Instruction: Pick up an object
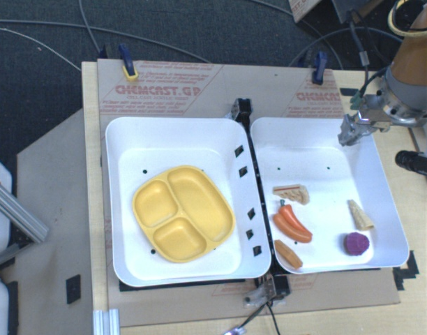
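Gripper [349,132] over right bin's [325,139] far rim, grip state impossible to tell. 5 items below, spaced apart, easy picking: carrot [293,225], plum [356,243].

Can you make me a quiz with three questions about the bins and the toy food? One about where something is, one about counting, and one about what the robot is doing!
1. Where is the yellow tray?
A. left bin
B. right bin
C. on the floor

2. How many food pieces lie in the right bin?
A. two
B. five
C. eight

3. Where is the gripper?
A. down on the purple piece
B. above the right bin's far right corner
C. over the yellow tray

Answers: 1 A, the tray lies flat in the left bin. 2 B, five pieces are there, the purple piece among them. 3 B, it hangs by that corner, apart from the food.
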{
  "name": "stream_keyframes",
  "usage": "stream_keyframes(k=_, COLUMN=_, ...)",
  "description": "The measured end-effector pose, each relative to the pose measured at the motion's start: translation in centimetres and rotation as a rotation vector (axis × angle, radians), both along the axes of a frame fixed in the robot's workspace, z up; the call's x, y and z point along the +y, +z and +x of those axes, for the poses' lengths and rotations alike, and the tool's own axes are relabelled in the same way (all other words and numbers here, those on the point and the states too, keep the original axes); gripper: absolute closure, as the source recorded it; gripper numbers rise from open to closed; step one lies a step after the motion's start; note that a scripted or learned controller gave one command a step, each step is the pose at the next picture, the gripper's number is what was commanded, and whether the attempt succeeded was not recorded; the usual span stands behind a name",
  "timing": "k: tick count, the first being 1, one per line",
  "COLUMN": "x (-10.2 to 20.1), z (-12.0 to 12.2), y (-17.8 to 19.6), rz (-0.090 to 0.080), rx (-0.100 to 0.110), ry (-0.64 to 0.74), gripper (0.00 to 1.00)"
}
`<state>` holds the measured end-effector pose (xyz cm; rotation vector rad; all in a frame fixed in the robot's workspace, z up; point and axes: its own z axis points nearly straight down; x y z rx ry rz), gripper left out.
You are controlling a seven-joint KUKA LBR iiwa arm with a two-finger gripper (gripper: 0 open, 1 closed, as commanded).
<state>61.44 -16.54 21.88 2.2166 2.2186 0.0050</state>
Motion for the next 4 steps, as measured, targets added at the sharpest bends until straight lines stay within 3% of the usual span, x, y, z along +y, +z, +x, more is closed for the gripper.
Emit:
stream_keyframes(k=1, x=5.7, z=-0.1, y=-0.8, rz=0.004, rx=0.008, ry=0.004, gripper=1.00)
stream_keyframes(k=4, x=21.1, z=-0.2, y=1.6, rz=0.003, rx=0.005, ry=0.004, gripper=1.00)
